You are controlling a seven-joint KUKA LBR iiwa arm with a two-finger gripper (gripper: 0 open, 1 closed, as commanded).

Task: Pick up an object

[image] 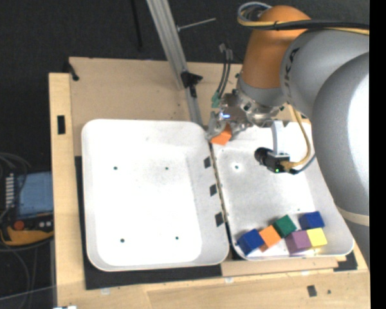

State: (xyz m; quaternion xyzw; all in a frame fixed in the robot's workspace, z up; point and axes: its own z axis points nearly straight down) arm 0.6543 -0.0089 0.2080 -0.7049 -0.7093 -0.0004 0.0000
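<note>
Plywood counter (135, 89) carries two white bins. At twelve o'clock of the right bin (264, 198), the hand (222, 131) pinches a small orange block (221, 137) over the bin divider. Judging by this, lift straight up slowly, keeping the grip pressed firm so it cannot slip.

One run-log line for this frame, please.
phase: lift | gripper: orange block at fingertips, grasp unconfirmed | position: above right bin top-left corner | six blocks at near edge
</note>
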